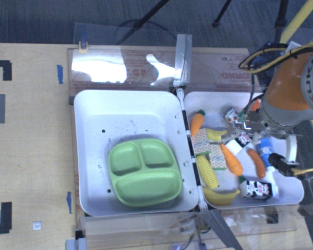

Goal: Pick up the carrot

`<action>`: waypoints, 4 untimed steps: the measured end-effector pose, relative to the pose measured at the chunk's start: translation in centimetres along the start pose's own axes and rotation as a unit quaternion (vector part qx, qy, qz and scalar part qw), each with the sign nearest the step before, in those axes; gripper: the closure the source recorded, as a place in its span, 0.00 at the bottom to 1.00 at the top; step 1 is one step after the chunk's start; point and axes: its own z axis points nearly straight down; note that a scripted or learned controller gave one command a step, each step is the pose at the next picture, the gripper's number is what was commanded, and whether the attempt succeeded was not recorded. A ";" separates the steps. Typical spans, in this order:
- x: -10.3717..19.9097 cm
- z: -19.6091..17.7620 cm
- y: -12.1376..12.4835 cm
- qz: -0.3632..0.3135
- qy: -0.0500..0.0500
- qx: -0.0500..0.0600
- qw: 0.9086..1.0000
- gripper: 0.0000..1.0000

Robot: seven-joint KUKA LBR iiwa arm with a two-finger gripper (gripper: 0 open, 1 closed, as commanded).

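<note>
An orange carrot (197, 124) with a green top lies at the far left of the right bin (295, 194), against the divider. A second long orange piece (231, 159) lies slanted in the middle of that bin. My gripper (241, 122) hangs low over the bin's middle back, to the right of the green-topped carrot and just above the slanted orange piece. Nothing shows clearly between its tips.
The right bin also holds a corn cob (207, 171), a banana (220, 196), a small yellow piece (216, 135), a checkered square (203, 142), a red sausage (256, 163), a blue bottle (264, 150) and a cow-patterned carton (259, 190). A green divided plate (145, 172) sits in the left bin (94, 113).
</note>
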 end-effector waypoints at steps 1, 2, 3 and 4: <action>-3.0 -9.9 8.0 0.039 -0.001 0.000 0.999 0.00; -3.2 0.7 3.1 -0.023 0.000 0.000 1.000 0.00; -4.4 3.5 2.1 -0.027 0.000 -0.001 1.000 0.00; -0.7 0.9 -2.3 -0.079 0.001 0.001 0.997 0.00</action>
